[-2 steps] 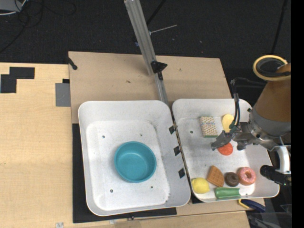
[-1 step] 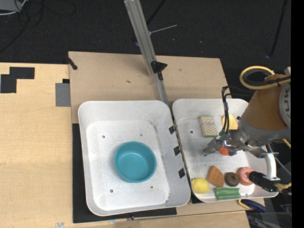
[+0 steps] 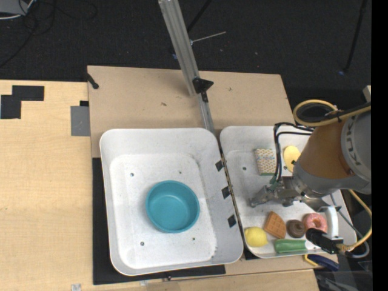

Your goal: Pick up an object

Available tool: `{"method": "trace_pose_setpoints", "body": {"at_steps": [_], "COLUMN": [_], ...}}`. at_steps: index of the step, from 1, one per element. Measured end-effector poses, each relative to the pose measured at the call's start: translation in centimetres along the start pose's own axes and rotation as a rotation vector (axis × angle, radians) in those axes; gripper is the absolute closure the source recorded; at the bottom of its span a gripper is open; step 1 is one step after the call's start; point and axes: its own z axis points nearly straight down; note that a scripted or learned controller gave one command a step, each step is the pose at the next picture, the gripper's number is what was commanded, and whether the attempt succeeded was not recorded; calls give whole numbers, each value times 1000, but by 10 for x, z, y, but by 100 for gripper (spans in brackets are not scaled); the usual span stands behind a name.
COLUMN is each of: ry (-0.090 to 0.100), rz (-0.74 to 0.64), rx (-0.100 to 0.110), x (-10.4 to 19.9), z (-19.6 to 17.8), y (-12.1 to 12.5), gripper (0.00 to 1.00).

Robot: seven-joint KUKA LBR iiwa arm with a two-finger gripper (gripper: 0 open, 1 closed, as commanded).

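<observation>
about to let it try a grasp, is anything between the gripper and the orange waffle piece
Nothing visible. The gripper sits low in the right bin, and the orange waffle piece lies just below and right of it across bare bin floor.

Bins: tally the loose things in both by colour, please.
Teal: 1, bowl
Yellow: 2, lemon, ball
Orange: 1, waffle
Brown: 1, donut
Pink: 1, donut
Green: 1, block
Speckled beige: 1, sponge
Total: 8
</observation>
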Motion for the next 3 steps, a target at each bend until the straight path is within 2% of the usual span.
{"method": "trace_pose_setpoints", "body": {"at_steps": [1, 2, 3], "ry": [-1, -2, -1], "rz": [1, 1, 1], "rx": [-3, -8, -7], "x": [-1, -1, -8], "z": [-12, -71, -115], "y": [1, -6, -6], "gripper": [100, 100, 100]}}
